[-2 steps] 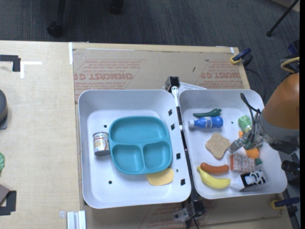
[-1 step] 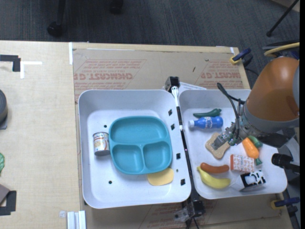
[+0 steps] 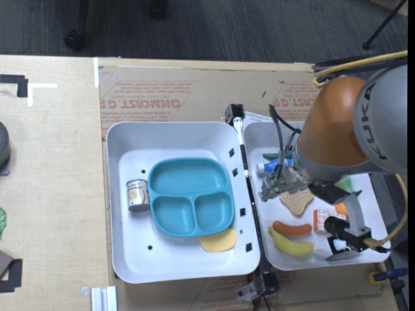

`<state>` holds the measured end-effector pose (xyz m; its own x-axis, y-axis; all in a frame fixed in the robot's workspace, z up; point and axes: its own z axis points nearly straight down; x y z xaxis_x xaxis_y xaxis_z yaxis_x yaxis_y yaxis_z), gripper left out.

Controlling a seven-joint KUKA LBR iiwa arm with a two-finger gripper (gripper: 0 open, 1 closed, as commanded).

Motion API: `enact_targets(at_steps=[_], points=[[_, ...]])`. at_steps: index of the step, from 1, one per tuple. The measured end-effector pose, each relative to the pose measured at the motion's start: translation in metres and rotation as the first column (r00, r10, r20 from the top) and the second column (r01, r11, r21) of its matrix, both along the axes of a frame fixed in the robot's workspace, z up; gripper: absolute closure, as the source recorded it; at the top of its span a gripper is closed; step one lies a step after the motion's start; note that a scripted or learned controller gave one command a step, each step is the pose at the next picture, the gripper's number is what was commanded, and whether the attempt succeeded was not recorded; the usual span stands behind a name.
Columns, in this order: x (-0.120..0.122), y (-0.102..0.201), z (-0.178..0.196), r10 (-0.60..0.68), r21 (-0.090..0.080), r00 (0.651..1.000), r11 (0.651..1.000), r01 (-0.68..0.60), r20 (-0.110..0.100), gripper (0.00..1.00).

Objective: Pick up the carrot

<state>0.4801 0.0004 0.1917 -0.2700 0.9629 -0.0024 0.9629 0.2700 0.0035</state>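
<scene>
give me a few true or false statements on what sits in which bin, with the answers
1. The teal plate lies in the left bin. True.
2. The banana lies in the left bin. False: it lies in the right bin, next to the sausage.
3. The small can stands on the teal plate. False: it stands on the bin floor, at the teal plate's left edge.
4. The arm hangs over the right bin. True.

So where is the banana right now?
In the camera view the banana lies in the right-hand bin, near its lower left corner, just below the red sausage, with the toast slice above that.
</scene>
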Motion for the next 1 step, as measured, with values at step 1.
enact_targets(at_steps=[1], points=[[0.0048,-0.0697,0.0561,0.438,-0.004,0.899,0.899,-0.438,0.000,1.00]])
